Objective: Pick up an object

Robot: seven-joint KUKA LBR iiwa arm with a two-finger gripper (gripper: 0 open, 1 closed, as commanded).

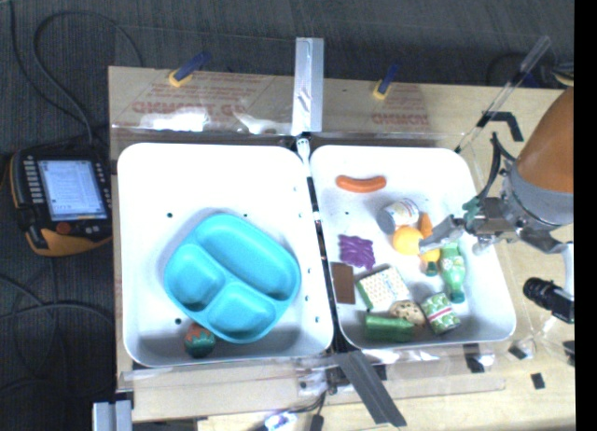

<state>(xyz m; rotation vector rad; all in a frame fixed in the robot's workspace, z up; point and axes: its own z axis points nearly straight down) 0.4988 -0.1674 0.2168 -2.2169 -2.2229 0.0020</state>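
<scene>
- The things I could take all lie in the right bin point(485, 198), crowded toward its near half. Closest to my reach are a yellow-orange ball point(407, 239) and a green bottle point(452, 273) just beside it, toward the bin's right wall.
- My gripper point(437, 238) comes in over that bin's right wall and sits low, its tip at the ball's right side, with an orange sliver point(425, 225) just above it.
- How wide I am spread, and whether I touch the ball or merely hover beside it, I cannot tell; the tip is small and blurred. I see nothing clearly between my tips, so I claim no hold.
- My judgement: the reach is made, the grasp and lift are not yet shown. Closing on one thing and raising it clear of the bin are both left.
- Around that spot: a grey-white cup point(400, 212) lies just beyond the ball, and an orange sausage point(361, 183) farther toward the bin's far wall.
- Toward the near wall sit a checkered block point(383, 285), a cookie point(405, 310), a dark green piece point(388, 327) and a green-and-white can point(440, 312), packed closely; a purple piece point(355, 251) and a brown bar point(343, 283) lie by the divider.
- The crowding is the risk I see: closing here could nudge the bottle or catch two things.
- The left bin point(149, 177) bears a blue divided tray point(233, 275) and a small red-and-green thing point(198, 339) at its near edge, well apart from me.
</scene>
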